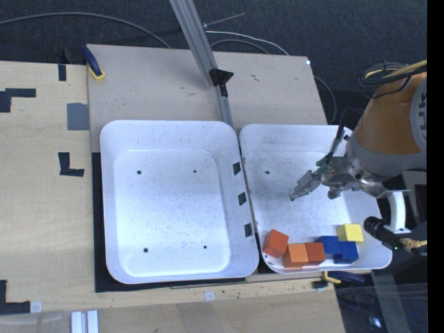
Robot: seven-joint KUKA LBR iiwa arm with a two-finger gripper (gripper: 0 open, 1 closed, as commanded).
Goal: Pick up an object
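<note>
Two shallow white bins sat side by side on a pale bench, seen from one fixed camera looking down at a slant. Every place below is given relative to the right bin (277, 148), the landmark.

Touching its left rim lay the left bin (166, 200), with nothing to pick inside it. Along the right bin's near wall huddled a loose row of small blocks, probably gathered there because the bin floor curves up into that wall. Counted from the row's left end: one red-orange block (276, 242), one orange block (298, 253), one darker orange block (315, 252) touching it, one blue block (340, 249), and one yellow block (350, 233) resting at the blue one's far edge. That made five, though the blue shape might have been two blocks pressed together; the view was too coarse to say.

Above the middle of the right bin's floor hung the gripper (305, 186), on the grey arm (388, 134) reaching in over the bin's right rim. It pointed toward the bin's left side, apart from the blocks, with nothing seen between its fingers. Whether those fingers were spread or pressed together could not be told.
</note>
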